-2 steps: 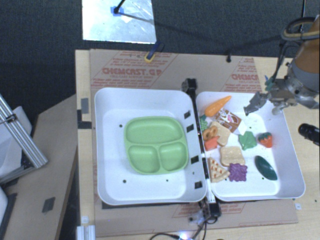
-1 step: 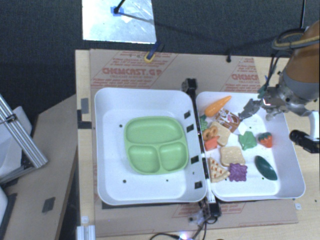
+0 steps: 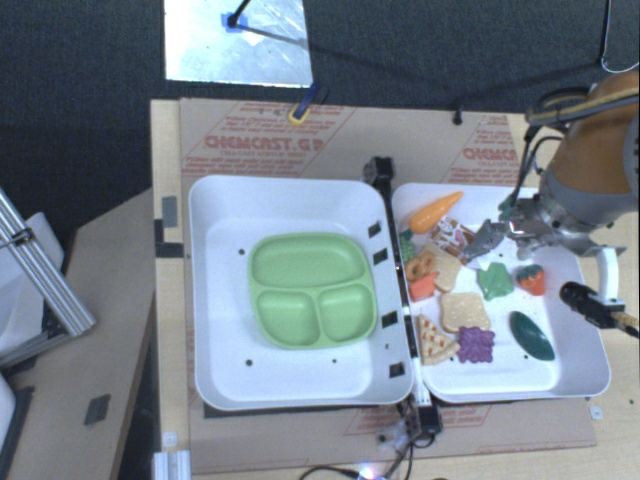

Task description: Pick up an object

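My gripper (image 3: 487, 240) hangs low over the right bin (image 3: 580, 368), my arm (image 3: 595, 158) cut off at the frame's right. Whether it grasps anything I cannot tell. Just beside it lie a carrot (image 3: 437, 211) and a green toy (image 3: 495, 280).

Arm (image 3: 600, 138): cut off at right picture edge. End effector (image 3: 490, 240): finger state unclear. Pretzel-like item (image 3: 420, 266): too small to identify.
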You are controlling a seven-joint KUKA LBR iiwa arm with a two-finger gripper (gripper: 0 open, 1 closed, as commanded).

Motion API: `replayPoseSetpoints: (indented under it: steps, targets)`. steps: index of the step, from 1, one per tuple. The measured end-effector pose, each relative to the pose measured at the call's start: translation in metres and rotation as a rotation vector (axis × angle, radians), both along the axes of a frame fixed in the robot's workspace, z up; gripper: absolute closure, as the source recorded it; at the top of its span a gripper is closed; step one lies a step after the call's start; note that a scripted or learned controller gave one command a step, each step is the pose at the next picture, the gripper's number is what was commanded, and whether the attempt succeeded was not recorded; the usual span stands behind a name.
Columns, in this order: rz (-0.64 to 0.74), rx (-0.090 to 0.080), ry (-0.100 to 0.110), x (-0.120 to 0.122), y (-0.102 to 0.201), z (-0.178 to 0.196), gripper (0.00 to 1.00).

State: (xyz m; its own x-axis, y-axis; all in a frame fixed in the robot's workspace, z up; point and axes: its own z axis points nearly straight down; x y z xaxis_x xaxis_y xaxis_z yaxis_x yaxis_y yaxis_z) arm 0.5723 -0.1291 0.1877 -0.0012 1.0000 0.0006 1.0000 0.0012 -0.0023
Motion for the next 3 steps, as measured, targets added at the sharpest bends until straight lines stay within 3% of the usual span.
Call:
replayPoseSetpoints:
  steps: [2, 3]
  targets:
    - [-0.001, 0.000, -0.006, 0.005, 0.003, -0.103, 0.00]
    - [-0.001, -0.002, -0.008, 0.007, 0.003, -0.100, 0.00]
